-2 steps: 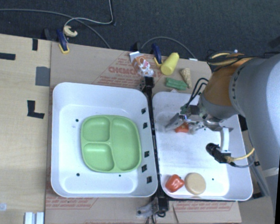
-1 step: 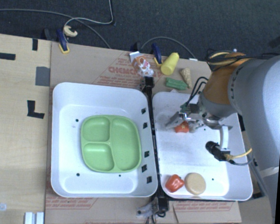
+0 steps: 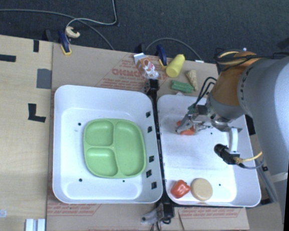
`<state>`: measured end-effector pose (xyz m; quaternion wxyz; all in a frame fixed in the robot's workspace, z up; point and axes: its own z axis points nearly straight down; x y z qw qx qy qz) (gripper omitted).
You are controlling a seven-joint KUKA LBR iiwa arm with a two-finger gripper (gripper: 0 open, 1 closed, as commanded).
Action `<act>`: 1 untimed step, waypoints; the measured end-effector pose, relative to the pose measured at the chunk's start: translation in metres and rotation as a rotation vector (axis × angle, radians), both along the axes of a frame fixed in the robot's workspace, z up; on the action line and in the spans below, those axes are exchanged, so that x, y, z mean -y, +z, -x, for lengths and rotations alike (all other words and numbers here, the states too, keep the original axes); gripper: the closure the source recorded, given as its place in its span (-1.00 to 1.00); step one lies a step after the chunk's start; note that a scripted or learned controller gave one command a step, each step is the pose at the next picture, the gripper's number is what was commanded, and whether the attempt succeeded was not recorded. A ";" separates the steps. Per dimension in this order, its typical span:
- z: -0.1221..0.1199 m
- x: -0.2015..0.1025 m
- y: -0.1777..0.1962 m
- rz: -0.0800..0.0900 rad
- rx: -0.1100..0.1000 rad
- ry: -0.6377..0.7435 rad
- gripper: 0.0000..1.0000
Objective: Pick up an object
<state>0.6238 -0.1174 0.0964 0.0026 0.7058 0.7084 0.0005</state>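
Fingers [image 3: 186, 125] are reaching down into the right bin [image 3: 243, 194], closing around a small orange-red object [image 3: 187, 132] that is lying on the bin floor near its upper left. Near the front edge a red pepper-like piece [image 3: 179, 189] is sitting just beside a tan round piece [image 3: 201, 189]. A green divided plate [image 3: 114, 148] is resting in the left bin [image 3: 62, 130]. On the worktop [image 3: 15, 151] behind, a yellow item [image 3: 175, 65] is lying.

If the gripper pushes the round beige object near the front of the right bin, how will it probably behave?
The round beige object looks disc-like with a curved rim, so it may slide or roll. It sits close to the red object, perhaps touching, so it may nudge it. It looks smooth, perhaps slippery.
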 end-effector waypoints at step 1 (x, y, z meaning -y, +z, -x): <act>0.006 -0.067 0.088 -0.003 -0.004 -0.002 1.00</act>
